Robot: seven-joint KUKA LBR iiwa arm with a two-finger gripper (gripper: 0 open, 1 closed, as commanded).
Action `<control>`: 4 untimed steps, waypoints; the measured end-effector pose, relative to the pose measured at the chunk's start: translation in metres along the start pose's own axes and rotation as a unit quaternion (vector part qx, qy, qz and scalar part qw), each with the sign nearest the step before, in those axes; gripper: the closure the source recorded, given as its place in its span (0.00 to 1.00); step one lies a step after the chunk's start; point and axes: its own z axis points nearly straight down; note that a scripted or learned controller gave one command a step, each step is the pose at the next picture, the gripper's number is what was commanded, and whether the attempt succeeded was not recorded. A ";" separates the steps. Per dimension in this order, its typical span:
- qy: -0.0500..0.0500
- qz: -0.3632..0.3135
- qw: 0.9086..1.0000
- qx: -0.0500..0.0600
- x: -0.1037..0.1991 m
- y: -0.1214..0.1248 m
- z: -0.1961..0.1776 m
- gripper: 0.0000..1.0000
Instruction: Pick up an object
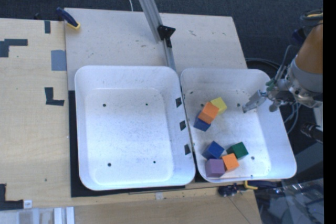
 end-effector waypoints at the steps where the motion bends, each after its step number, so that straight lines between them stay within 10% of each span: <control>1: 0.000 0.000 1.000 -0.001 -0.001 0.009 0.054 0.00; 2: -0.001 0.000 1.000 -0.003 0.000 0.009 0.105 0.00; 3: 0.000 -0.001 1.000 -0.003 0.001 0.009 0.095 1.00; 4: -0.001 -0.001 1.000 -0.006 0.007 0.010 0.033 1.00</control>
